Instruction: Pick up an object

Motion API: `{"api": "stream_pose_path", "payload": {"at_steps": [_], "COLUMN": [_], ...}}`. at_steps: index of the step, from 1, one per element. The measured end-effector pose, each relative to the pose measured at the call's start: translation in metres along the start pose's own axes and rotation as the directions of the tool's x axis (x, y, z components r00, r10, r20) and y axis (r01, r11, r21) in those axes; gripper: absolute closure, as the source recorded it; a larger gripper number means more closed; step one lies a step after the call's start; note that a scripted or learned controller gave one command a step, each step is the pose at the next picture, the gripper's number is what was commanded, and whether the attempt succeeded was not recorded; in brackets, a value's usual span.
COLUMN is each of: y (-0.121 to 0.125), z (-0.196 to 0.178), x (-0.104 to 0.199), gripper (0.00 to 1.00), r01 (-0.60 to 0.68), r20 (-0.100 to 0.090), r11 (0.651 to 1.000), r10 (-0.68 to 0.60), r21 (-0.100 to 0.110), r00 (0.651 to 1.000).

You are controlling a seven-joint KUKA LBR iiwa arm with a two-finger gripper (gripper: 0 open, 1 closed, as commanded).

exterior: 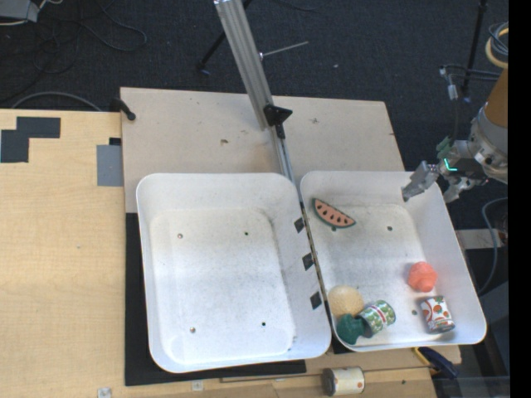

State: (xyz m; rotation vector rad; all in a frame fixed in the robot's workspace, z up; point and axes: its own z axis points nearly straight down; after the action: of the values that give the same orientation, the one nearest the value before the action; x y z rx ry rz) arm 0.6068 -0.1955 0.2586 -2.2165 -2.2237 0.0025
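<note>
Near edge of the bench: a small cylindrical item (343, 381) lies just outside the bins, below the seam between them.

Right bin (465, 279), near end: a dark green piece (351, 329) sits in the near left corner, touching a green-banded can (377, 316) lying on its side just to its right. A pale beige lump (345, 298) rests directly behind the green piece. A red-and-white can (436, 314) lies tilted near the right wall. Behind it, slightly left, sits a salmon-pink ball (421, 276).

Right bin, far end: a watermelon slice toy (333, 214) lies flat close to the left wall, well apart from the near cluster.

Left bin (158, 222): white floor with a few dark specks.

Arm: the grey wrist enters from the right, at the far right corner of the right bin. The gripper (425, 181) points left and slightly down, above the bin's far right rim. Nothing is between its fingers; whether they are spread or closed cannot be told. It is well apart from every object.

Far side: a slanted aluminium post (247, 60) rises from a bracket behind the bins.
</note>
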Motion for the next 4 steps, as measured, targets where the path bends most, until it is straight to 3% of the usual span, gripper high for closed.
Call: {"api": "stream_pose_path", "payload": {"at_steps": [1,3,4], "y": [-0.002,0.006,0.008], "z": [0.057,0.166,0.152], "x": [-0.009,0.004,0.003], "gripper": [0.00,0.00,1.00], "r01": [-0.004,0.001,-0.001], "r20": [-0.001,-0.003,-0.001], "r11": [1.000,1.000,1.000], "r10": [0.004,-0.001,0.001], "r21": [0.005,0.006,0.001], "r00": [1.000,1.000,1.000]}}
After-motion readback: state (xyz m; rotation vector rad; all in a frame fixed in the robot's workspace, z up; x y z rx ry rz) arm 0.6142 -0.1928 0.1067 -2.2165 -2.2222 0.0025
